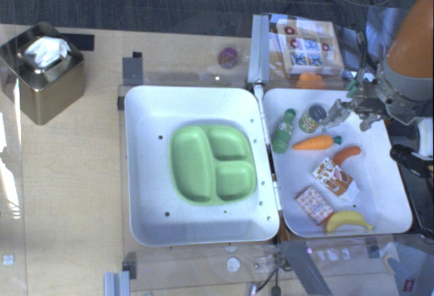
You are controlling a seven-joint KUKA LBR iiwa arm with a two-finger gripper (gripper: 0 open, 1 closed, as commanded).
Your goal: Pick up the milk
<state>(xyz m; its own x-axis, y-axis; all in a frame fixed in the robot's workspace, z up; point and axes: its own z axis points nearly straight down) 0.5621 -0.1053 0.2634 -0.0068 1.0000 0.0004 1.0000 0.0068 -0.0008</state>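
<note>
Camera view shows you the pincer (347, 115) spread wide and empty at the right bin's (401, 210) upper edge, poised high probably to drop toward the milk (332, 177), which lies mid-bin below the carrot (313, 144).

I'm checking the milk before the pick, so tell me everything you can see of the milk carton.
The milk carton is a small white box with red-orange print, seemingly cardboard. It lies on its side, tilted diagonally, on the floor of the right bin, below the carrot. An orange-red piece by its upper corner looks close or touching.
</note>
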